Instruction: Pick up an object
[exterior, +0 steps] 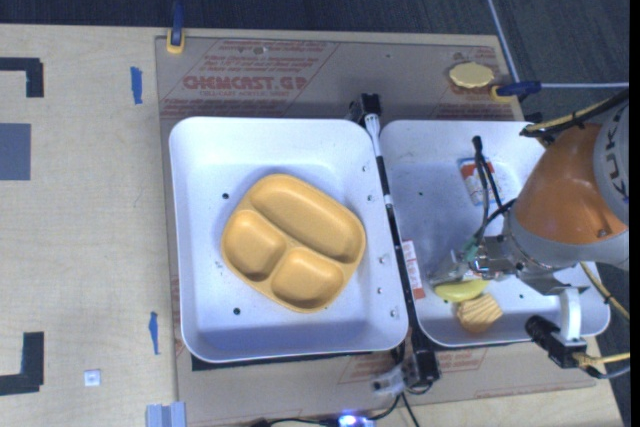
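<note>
Camera view, looking down at a slant on a wooden counter that carries two shallow white bins side by side. The left bin holds a yellow three-compartment tray, lying flat near the middle of the bin floor. The right bin holds two small items close to its near edge: a yellow banana-like piece and, touching it on the near side, a tan ridged piece resembling a cracker or bread slice. The arm, grey with an orange band, reaches over the right bin, and its hand is low over the bin floor, just beside and slightly above the banana-like piece. Cables and bracketry crowd the wrist, so whether the hand is spread or pressed together cannot be told, and nothing can be made out pinched in it.

Step in hand, as judged: the approach to a grasp, with the yellow piece as the likely target since it lies nearest the hand. No lift is evident; both small items rest on the bin floor.

The next move calls for centring the hand over one item alone, since the two pieces touch, and for clearance from the bin's near wall before closing and raising.
</note>
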Action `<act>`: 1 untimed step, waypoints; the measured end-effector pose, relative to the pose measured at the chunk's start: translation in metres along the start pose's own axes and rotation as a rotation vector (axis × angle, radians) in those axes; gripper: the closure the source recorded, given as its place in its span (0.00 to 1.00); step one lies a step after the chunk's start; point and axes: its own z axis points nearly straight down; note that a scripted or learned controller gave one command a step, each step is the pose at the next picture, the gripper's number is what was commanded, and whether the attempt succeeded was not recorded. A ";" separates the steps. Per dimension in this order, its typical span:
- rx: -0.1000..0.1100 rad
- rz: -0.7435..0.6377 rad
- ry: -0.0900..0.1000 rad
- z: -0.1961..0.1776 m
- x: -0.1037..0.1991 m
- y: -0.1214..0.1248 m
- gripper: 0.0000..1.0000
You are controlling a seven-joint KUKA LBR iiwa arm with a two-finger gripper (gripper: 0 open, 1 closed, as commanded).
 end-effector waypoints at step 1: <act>-0.004 0.000 -0.001 -0.010 0.000 0.001 1.00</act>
